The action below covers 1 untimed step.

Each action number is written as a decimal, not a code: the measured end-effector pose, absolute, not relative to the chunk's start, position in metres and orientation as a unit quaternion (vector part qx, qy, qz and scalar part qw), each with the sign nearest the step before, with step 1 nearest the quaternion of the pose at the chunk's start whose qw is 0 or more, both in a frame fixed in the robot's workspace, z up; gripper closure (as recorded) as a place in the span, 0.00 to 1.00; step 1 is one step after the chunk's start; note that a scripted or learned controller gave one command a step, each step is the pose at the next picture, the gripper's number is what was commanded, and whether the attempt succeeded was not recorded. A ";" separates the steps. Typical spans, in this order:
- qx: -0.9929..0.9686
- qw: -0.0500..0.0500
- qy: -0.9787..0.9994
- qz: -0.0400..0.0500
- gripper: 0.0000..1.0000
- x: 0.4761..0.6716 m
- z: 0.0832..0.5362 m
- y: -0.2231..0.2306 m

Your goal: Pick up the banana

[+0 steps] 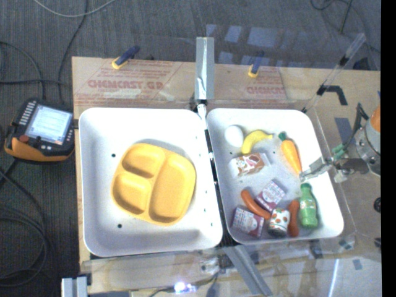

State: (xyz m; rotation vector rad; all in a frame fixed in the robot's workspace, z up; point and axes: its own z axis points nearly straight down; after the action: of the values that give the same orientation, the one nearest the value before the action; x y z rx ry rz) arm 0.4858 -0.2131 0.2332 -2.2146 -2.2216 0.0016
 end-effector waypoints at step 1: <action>-0.616 0.002 -0.788 0.000 0.00 0.554 0.123 -0.178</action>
State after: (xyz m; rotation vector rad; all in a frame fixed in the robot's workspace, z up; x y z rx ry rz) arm 0.5542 -0.1783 0.1230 -1.9320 -2.4712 0.0006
